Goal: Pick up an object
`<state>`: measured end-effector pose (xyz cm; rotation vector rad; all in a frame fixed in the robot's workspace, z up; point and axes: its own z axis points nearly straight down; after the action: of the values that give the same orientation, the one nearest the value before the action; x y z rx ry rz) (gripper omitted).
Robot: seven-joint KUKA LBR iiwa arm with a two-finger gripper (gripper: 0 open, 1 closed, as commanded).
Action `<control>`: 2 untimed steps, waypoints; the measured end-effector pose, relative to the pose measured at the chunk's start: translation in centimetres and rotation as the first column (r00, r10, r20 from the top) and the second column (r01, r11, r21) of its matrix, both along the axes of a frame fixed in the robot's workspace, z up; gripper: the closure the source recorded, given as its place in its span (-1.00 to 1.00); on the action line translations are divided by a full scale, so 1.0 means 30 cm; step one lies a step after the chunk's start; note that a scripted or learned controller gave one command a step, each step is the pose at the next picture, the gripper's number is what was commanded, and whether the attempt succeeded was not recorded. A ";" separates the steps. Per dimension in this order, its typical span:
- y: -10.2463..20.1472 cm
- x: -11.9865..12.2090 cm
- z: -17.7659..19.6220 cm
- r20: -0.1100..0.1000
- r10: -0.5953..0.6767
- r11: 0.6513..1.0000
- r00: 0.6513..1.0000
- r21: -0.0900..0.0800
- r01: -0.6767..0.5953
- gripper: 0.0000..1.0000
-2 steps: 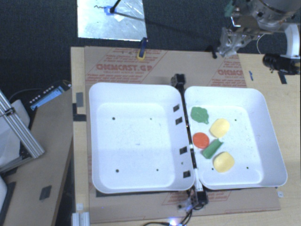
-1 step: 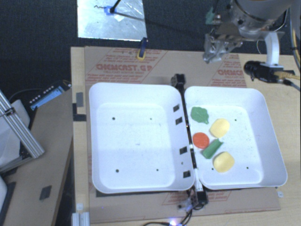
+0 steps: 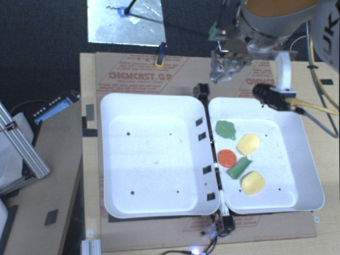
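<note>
1. Camera view, step in hand: approach only, no grasp yet. Hand (image 3: 226, 70) high behind the far rim of the right bin (image 3: 284, 147), above the printed cardboard (image 3: 138, 74) and not above any object.
2. State of the hand: cannot tell how far open, too blurred and partly covered by the wrist. Nothing seen held in it.
3. Place of the task's things: all five in the left half of the right bin, close together.
   - Green leafy piece (image 3: 226, 129) nearest to the far rim.
   - Upper yellow piece (image 3: 248, 144) just beside it, toward the front.
   - Red disc (image 3: 227, 157) near the inner wall.
   - Green stick (image 3: 240, 167) lying at a slant, touching the red disc or almost.
   - Lower yellow piece (image 3: 253, 183) just beside the lower end of the stick.
4. Next move, as a judgement: bring the hand forward over the bin, choose one piece, then go down. Green leafy piece probably the easiest, being nearest to the hand and a little apart from the others.
5. Possible trouble: pieces crowded, so a risk of pushing a neighbour; red disc flat and low; inner wall with its black clips (image 3: 202, 137) near the red disc and the leafy piece.
6. Around: left bin (image 3: 154, 153) beside, shiny metal plate (image 3: 126, 15) far at the back, yellow clamp (image 3: 159, 60) on the cardboard edge. None of these in the way.
</note>
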<state>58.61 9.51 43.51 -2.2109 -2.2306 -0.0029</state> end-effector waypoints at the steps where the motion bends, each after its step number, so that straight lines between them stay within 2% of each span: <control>1: 0.132 -0.030 0.064 0.003 -0.001 1.000 1.000 0.000 0.001 1.00; 2: 0.247 -0.103 0.042 0.000 -0.003 1.000 1.000 -0.001 0.003 1.00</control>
<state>55.53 16.93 44.76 -2.2145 -2.2275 -0.0014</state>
